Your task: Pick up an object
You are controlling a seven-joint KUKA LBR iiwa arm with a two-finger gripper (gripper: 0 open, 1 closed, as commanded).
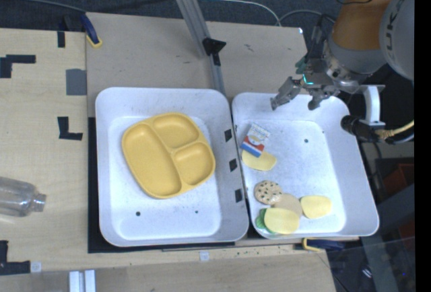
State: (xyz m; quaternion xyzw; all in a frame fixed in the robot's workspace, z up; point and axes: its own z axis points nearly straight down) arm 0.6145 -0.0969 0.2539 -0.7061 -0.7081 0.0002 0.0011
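The scene is viewed by one fixed camera set above the bench [161, 42], angled down at a slant. Both white bins [108, 149] are framed, lying left of and below the gripper [300, 98].

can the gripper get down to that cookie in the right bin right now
Probably yes. The gripper hangs open over the right bin's far edge, and the cookie lies uncovered, though a beige piece touches its side.
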